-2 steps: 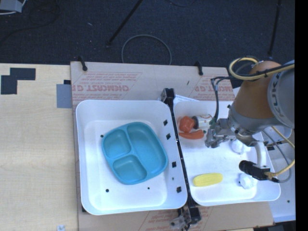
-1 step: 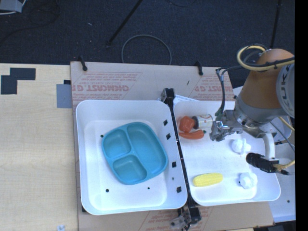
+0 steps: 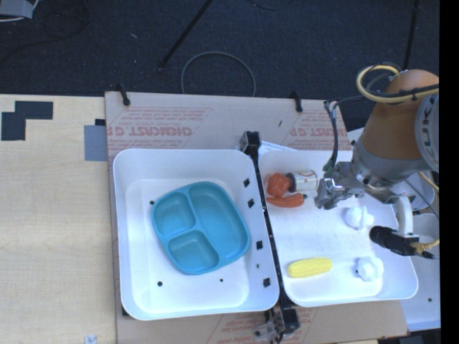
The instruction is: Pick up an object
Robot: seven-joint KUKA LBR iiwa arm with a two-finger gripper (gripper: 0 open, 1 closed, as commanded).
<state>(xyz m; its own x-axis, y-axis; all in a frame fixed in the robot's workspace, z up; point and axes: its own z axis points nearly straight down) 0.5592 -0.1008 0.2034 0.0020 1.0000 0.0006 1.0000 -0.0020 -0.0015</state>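
Nearest the lens, at the bottom of the view, a yellow plastic corn cob (image 3: 310, 267) is seen lying on its side on the floor of the right white bin (image 3: 326, 296), with a small white crumpled lump (image 3: 368, 269) just to its right. A second white lump (image 3: 354, 216) is noted further back, beside the arm.

In the left white bin (image 3: 136, 278) a blue three-compartment plastic plate (image 3: 200, 226) is recorded, lying flat and well apart from the arm.

The hand (image 3: 324, 193) is placed low over the far part of the right bin, next to an orange toy with a pale, clear-looking part at its right end (image 3: 285, 190). Whether the hand touches that toy, and whether it is wide or narrow, cannot be told: the tips are too small and dark against the bin.

Progress is judged as early. No object is seen lifted; all are resting on the bin floors. The orange toy is judged the likely target, being closest to the hand. Its shape appears irregular and rounded, so a slipping grasp is considered possible. Closing and lifting are left to be done.
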